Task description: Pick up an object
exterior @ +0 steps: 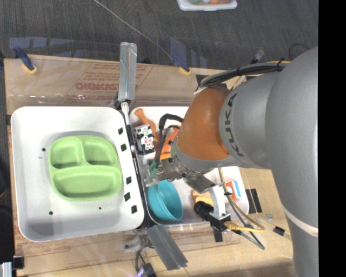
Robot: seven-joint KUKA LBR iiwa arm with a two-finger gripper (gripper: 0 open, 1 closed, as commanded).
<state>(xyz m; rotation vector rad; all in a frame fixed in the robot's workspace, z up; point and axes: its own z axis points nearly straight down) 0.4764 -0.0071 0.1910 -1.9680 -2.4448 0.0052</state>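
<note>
Dark grey carpet-like flooring runs along the far side of the scene, where a small white tray (207, 4) with coloured contents sits at the top edge. Below it lies the tabletop (65, 81), wood-toned and covered at its far edge by a clear sheet bearing faint red lettering that cannot be read with certainty. The largest element is the arm (281, 135), grey, entering from the right edge; its black lettering "KUKA" runs vertically on the casing beside the orange band (203, 127). The arm covers most of the right bin (240, 203), which stands toward the tabletop's right side. The left bin (27, 162), white and shallow, occupies the left half of the tabletop and touches the right bin along a central divider. A green three-compartment plate (85, 167) lies flat near the middle of the left bin. In the right bin, a blue bowl (165, 201) lies tilted near the front edge, just beside the divider. A small white carton with black patches (144, 137) lies near the far edge of that bin, beside an orange-brown object (145, 117) and some orange-and-black items partly hidden by the arm. The claw (157, 172) hangs low over the right bin, just above the blue bowl's rim; whether it is parted or closed cannot be told.
</note>
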